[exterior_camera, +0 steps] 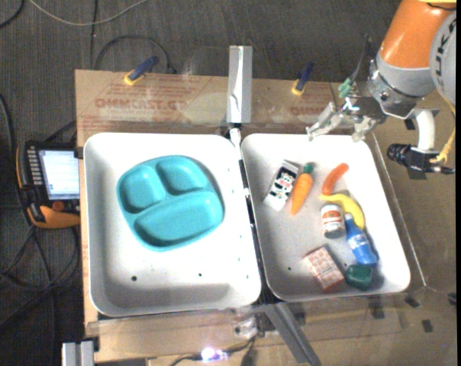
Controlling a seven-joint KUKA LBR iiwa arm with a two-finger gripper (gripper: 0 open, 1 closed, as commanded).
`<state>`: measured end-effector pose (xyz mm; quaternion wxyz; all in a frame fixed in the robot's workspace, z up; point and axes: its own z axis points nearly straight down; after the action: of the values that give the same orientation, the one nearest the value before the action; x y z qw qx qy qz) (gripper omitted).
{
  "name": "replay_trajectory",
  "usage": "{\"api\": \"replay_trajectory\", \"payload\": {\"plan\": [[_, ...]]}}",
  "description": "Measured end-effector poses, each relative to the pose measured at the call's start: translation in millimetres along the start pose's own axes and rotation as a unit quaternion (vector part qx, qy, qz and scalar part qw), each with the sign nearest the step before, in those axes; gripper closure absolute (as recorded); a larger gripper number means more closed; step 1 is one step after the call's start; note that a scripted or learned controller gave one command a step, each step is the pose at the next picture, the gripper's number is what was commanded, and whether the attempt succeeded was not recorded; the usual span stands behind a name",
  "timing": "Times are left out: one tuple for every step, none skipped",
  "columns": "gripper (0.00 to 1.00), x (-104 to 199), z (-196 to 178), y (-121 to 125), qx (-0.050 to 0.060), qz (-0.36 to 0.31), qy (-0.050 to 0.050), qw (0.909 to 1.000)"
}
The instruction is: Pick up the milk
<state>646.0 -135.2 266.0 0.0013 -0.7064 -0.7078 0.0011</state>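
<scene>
The right bin point(391, 204) holds the milk carton point(282, 184) at its upper left, just beside the carrot point(301, 188), long axis tilted near upright. The gripper point(339, 122) hovers up-right of it, fingers spread wide, holding nothing.

The arm point(423, 33) runs off the top and right edges, so its upper links are cut away. The claw point(339, 120) is small and blurred, and how its fingers stand cannot be told. The blue bottle point(360, 244) lies over part of the green object point(360, 276) and hides the lower end of the banana point(346, 204). Print on the milk carton point(282, 184) is too small to read.
</scene>
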Motion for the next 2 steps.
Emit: {"api": "replay_trajectory", "payload": {"plan": [[0.0, 66.5, 84.0, 22.5, 0.0, -0.066, 0.0, 0.9978], [0.0, 30.8, 176.0, 24.1, -0.003, -0.047, -0.002, 0.9989]]}}
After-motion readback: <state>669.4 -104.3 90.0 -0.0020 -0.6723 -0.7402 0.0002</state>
